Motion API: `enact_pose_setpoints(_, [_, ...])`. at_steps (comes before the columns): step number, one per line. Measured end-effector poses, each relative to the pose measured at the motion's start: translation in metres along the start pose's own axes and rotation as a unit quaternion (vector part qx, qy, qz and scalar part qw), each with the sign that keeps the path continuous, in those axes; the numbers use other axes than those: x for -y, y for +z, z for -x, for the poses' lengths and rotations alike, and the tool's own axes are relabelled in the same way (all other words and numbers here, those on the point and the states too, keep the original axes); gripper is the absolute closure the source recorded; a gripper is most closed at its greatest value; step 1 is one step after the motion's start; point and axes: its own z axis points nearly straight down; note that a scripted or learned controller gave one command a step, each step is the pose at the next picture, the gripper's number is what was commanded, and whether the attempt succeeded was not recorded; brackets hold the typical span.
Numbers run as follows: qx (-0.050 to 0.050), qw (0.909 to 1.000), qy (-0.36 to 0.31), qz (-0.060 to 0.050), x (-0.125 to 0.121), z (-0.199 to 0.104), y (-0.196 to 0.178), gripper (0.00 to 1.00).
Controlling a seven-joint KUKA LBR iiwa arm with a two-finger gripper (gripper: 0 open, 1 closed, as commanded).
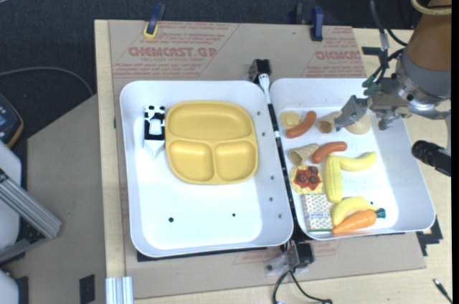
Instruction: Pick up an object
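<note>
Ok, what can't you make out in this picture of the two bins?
- Gripper: jaws too blurred and small to tell their state.
- Pale object under the gripper: mostly hidden by it.
- Arm: cut off by the right edge.
- Black-and-white item beside the yellow tray: too small to identify.

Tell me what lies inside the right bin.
The right bin holds two sausages, corn, bananas, a carrot and more. The pincer covers one piece.

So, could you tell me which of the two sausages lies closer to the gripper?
The upper sausage, at the far end of the right bin, is closer to the gripper. The other sausage lies lower, beside the corn.
</note>
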Motion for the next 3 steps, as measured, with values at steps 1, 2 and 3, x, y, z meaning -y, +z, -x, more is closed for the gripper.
enact_pose_setpoints(1, [0.001,1.0000,-0.001,0.006,-0.002,0.000,-0.006,0.00])
enact_pose_setpoints(2, [0.000,1.0000,-0.001,0.002,0.004,0.008,0.047,0.00])
enact_pose_setpoints(3, [0.000,1.0000,-0.001,0.003,-0.004,0.002,0.098,0.00])
